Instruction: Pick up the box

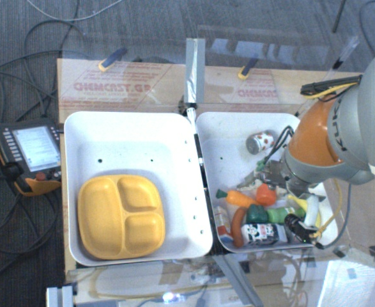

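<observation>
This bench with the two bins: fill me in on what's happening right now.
A grey and orange robot arm reaches in from the right over the right bin, which holds a pile of small items: a carrot-like piece, a tomato-like piece, a small can and a black-and-white box near the front. The left bin holds a yellow divided tray. Nothing appears lifted; the box lies in the pile.

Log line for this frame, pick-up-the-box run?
arm over right bin | box lying at near edge, among toys | yellow tray in left bin
</observation>
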